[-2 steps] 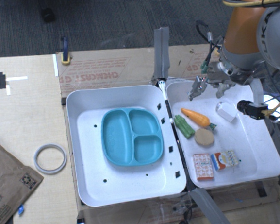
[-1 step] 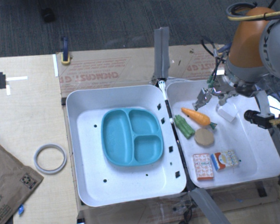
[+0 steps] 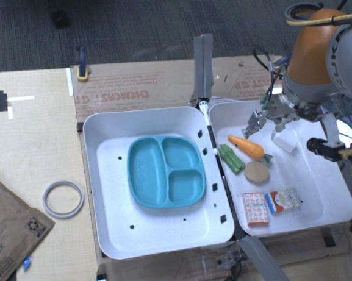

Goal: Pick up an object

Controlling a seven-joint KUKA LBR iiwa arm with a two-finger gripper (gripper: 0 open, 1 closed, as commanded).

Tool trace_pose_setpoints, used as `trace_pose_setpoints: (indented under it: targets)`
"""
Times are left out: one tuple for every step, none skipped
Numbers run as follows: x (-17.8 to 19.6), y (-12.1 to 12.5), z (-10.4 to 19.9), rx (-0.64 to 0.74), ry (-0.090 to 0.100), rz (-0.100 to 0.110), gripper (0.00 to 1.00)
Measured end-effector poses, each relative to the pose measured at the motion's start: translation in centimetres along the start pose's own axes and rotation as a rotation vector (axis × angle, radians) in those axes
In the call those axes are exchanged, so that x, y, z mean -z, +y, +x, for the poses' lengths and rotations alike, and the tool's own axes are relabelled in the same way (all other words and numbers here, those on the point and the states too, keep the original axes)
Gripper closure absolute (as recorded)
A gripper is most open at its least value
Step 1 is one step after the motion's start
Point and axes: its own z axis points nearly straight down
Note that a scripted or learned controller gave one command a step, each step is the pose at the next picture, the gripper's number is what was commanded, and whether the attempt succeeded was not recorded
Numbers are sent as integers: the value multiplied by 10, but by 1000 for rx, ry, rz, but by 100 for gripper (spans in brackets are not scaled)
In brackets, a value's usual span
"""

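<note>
Orange and tapered, the carrot lies in the right bin, just beside the green vegetable. We note the end effector just above the carrot, fingers spread, holding nothing.

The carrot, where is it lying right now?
The carrot lies in the right bin, toward its upper left, beside the green vegetable and just above the round tan piece.
</note>
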Motion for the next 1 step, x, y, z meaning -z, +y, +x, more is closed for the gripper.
trace_pose_setpoints:
  targets:
    - [-77,-3,3,92,0,-2,0]
